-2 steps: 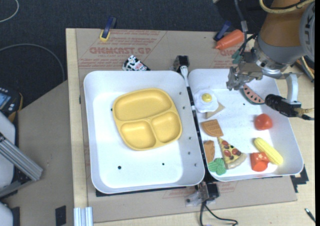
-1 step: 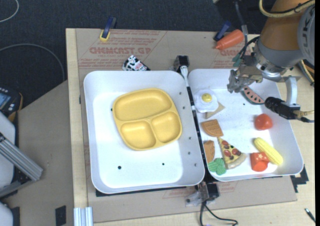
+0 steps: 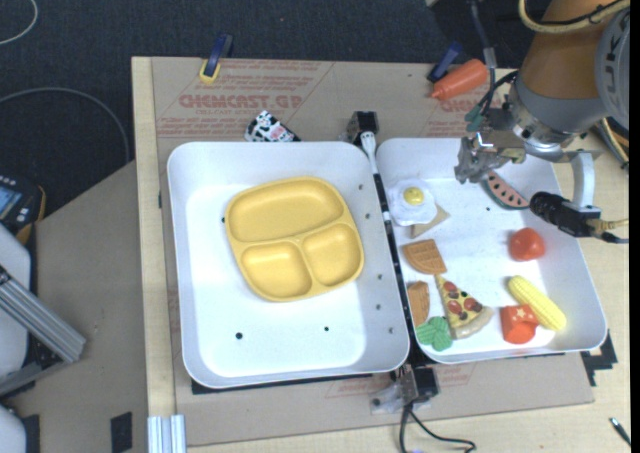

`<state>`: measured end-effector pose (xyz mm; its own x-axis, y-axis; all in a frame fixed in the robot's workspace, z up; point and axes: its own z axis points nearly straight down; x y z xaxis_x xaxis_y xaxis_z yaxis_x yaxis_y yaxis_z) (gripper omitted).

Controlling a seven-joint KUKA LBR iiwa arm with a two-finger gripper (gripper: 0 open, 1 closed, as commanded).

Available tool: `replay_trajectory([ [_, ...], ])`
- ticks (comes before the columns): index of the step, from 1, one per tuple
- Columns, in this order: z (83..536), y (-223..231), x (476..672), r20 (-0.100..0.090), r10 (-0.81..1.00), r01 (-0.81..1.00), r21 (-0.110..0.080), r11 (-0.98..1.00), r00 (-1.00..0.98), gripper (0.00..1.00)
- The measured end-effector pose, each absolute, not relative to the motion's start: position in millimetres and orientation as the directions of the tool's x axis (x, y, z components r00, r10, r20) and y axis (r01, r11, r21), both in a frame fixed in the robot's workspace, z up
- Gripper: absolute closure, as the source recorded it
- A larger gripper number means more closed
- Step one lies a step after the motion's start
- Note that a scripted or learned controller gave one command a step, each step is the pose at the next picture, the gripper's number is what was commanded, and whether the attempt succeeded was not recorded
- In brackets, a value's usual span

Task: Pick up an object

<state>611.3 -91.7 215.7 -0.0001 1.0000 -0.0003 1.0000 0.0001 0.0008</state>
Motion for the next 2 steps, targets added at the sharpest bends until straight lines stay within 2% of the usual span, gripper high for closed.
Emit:
replay_trajectory([
  [1,236.2,-93.6,605.8,-0.001,1.0,1.0,0.005,-0.001,0.001,1.0],
  [2,228.6,-101.6,608.2,-0.001,1.0,1.0,0.001,-0.001,0.001,1.0],
])
